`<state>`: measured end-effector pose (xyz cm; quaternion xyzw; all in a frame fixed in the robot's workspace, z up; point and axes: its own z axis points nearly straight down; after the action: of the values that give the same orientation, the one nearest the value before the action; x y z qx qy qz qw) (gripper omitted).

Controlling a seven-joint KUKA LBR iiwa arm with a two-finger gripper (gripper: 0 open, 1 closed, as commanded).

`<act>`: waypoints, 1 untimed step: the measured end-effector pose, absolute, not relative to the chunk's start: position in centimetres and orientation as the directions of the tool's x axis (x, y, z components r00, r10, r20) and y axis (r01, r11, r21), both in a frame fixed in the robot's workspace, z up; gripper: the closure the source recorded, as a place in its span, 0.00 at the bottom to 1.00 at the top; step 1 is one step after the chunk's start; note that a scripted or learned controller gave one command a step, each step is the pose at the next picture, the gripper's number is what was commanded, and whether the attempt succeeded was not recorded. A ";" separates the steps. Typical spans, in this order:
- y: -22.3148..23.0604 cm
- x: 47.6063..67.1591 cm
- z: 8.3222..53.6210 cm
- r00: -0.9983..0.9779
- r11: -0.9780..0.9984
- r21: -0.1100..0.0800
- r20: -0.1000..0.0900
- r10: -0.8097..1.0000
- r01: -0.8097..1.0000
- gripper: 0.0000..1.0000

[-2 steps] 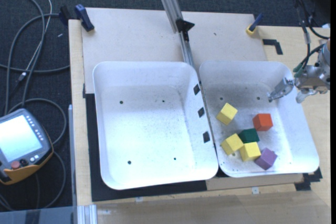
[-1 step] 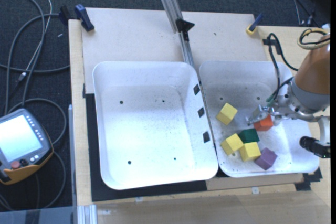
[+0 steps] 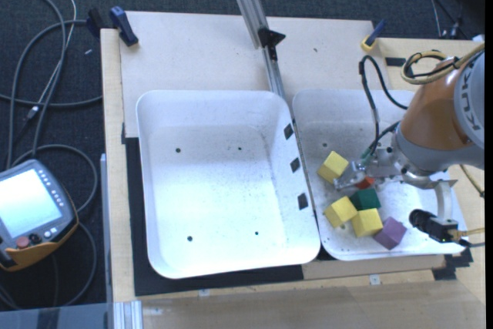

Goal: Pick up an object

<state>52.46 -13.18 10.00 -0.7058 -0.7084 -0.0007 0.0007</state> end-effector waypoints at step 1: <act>-8.7 54.6 9.9 -0.006 0.006 0.001 0.001 1.000 1.000 0.00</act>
<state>54.62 -8.71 9.94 -0.7050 -0.7092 -0.0010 0.0001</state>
